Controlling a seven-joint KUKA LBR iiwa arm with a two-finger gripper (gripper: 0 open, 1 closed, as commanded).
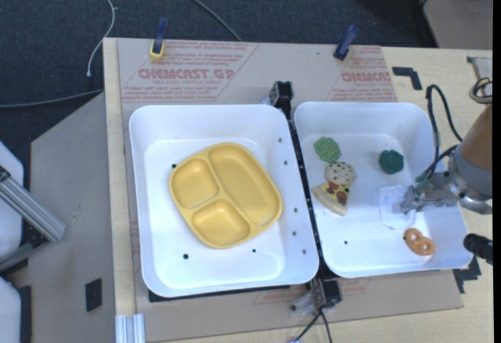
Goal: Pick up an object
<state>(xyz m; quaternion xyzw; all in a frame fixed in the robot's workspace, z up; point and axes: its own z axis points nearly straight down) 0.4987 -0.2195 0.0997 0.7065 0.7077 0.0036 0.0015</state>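
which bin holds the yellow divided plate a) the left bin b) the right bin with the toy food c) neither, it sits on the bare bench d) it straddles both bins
a, the yellow divided plate lies flat inside the left bin, while the right bin holds the small toy food pieces such as the pretzel and the pizza slice.

Bare floor mid right bin [368, 116], hemmed by pizza slice [333, 196], broccoli [391, 161], pretzel [419, 242].
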